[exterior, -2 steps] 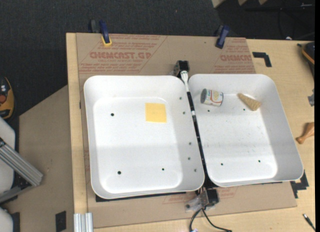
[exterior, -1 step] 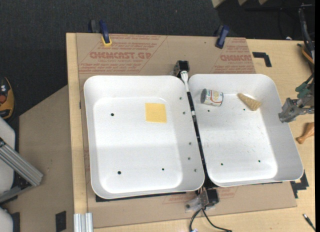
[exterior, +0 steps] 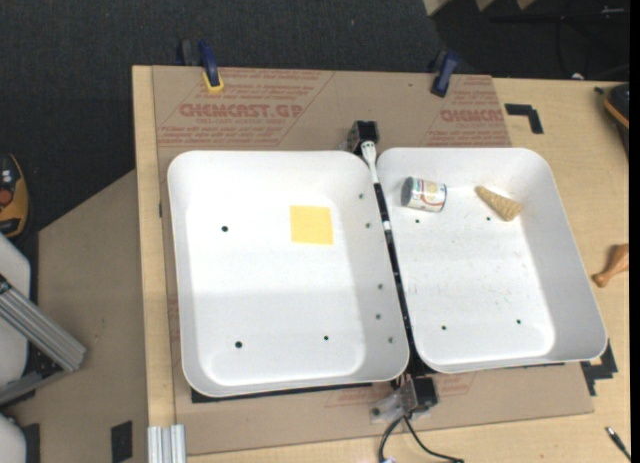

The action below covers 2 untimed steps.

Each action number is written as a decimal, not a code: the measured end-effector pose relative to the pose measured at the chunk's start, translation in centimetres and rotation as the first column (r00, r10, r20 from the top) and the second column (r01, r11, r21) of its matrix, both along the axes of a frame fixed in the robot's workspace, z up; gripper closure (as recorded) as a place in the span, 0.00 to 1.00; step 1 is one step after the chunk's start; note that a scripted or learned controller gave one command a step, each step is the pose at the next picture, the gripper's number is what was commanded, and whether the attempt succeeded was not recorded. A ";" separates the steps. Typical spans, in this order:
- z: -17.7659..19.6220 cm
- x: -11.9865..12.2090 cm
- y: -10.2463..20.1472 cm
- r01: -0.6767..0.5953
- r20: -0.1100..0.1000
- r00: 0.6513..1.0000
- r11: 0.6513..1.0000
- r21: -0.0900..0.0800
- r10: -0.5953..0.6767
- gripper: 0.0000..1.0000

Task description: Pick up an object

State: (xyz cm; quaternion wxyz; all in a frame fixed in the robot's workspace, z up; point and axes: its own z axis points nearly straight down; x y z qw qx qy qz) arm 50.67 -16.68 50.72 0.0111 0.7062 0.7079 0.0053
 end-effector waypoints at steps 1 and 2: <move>-7.6 -2.9 3.5 0.000 -0.030 1.000 1.000 0.011 0.000 1.00; -16.2 -2.8 5.7 0.001 -0.032 0.999 1.000 0.010 -0.001 1.00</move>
